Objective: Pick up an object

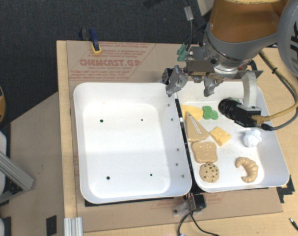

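My gripper (192,85) hangs over the far left corner of the right bin (275,157), open, with nothing between its fingers (174,82). Below it in that bin lie a yellow cheese wedge (192,112), a small green piece (210,114), a pale slice (196,129), a cheese cube (220,135), a toast slice (204,151), a chocolate-chip cookie (209,172), a croissant (248,168) and a white crumpled lump (252,138). The left finger stands above the rim between the two bins; the right finger is just above the green piece.
The left bin (124,141) sits beside the right one on a brown board (109,60). A black cylinder (235,111) on the wrist hangs over the right bin's far side. A blue-and-yellow clamp (94,41) grips the board's far edge.
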